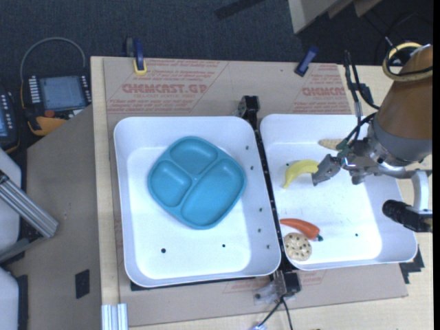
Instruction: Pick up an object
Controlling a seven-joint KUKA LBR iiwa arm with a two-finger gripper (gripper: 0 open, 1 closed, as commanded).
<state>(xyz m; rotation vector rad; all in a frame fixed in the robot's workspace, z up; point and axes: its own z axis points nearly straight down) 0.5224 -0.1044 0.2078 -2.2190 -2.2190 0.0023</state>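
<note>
Fingers (328, 171) on the gripper (337, 167) are reaching out over the right bin (392, 253), but from where I am standing the dark tips are blurring together and I cannot tell whether they are spread or closed; nothing is showing between them. Just ahead of the fingers, toward the divider, a yellow banana (300, 171) is lying on the bin floor, its near end sitting close to the tips, though whether they are touching it I cannot make out. Behind the fingers and slightly up the bin, a pale object (331, 144) is lying partly tucked under the wrist. Further below the fingers, near the front wall, a red pepper (300, 227) is lying against a round cookie (298, 246). Well beyond the fingers, across the divider, a blue sectioned plate (196, 181) is resting in the left bin (137, 253). To my eye the arm is working through the approach, with the grasp not yet made. The banana looks like the likeliest pick, and the next move is calling for the tips to straddle its narrow body squarely and come low before closing.
</note>
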